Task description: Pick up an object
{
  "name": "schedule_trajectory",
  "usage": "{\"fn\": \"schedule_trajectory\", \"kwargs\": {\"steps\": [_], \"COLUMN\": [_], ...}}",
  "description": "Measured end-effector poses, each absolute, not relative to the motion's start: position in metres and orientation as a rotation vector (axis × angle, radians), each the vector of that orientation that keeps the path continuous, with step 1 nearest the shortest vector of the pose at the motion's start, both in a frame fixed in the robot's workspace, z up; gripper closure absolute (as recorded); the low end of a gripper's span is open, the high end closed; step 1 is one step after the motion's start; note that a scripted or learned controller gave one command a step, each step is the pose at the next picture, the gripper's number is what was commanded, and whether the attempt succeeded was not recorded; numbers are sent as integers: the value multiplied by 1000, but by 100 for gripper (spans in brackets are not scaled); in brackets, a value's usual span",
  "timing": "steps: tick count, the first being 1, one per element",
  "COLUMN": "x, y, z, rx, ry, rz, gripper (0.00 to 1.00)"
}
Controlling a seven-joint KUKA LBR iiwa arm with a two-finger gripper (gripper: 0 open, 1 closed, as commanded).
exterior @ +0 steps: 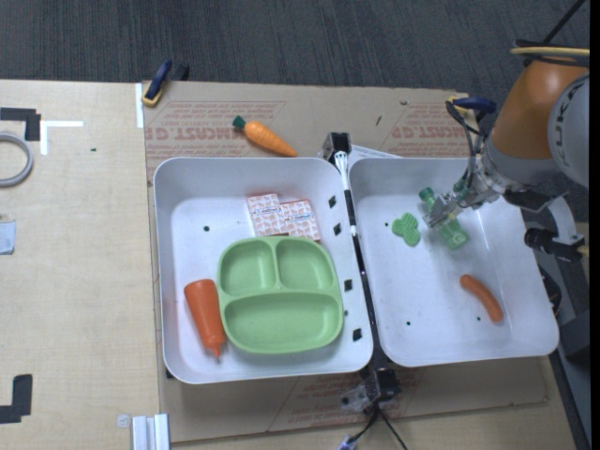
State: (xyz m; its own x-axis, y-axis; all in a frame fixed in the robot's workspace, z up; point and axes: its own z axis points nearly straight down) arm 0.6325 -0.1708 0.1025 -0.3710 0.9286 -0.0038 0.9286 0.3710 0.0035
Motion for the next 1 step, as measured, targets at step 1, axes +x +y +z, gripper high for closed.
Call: {"fn": "schedule_trajectory", "kwargs": {"steps": [1], "x": [595], "y": [-93], "z": [195], "rx": [1665], "ry": [2663], "rz": [0], "gripper": [100]}}
